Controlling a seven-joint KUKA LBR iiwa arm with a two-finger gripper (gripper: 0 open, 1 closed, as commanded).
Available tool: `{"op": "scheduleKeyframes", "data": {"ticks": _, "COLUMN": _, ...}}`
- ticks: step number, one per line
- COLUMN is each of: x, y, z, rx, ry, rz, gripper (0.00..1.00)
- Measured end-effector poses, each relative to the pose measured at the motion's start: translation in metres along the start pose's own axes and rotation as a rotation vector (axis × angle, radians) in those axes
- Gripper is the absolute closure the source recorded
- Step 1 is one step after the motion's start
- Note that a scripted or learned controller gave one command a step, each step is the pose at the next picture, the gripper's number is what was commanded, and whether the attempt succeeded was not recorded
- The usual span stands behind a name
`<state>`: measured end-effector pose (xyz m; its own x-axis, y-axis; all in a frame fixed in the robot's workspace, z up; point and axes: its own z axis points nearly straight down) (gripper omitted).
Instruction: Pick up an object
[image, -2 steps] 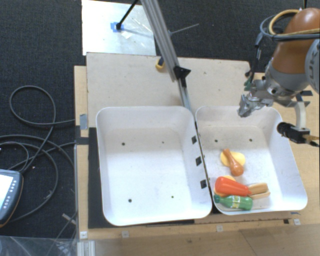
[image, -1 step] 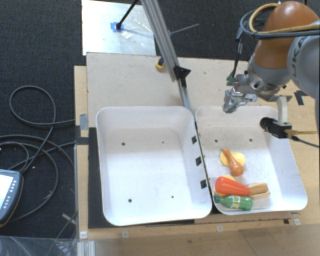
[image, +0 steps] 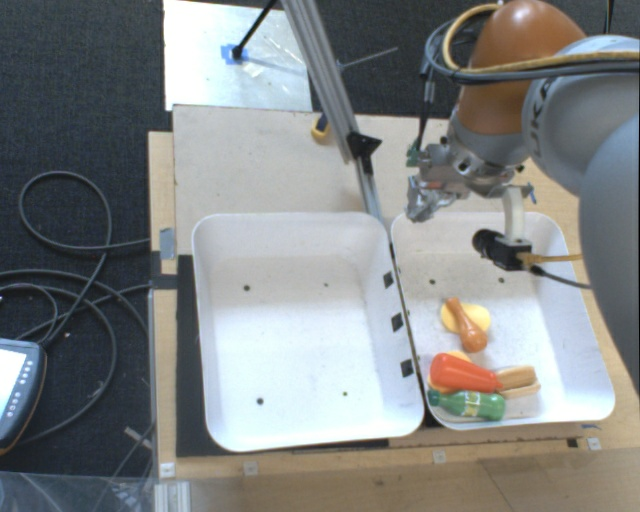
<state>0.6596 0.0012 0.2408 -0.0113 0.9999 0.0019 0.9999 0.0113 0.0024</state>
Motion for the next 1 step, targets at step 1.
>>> {"op": "scheduleKeyframes", "data": {"ticks": 1, "x": 0.0564, "y": 0.0029, "z": -0.0053, "rx": -0.001, "ry": 0.0, "rz": 0.0, "gripper": 1.0}}
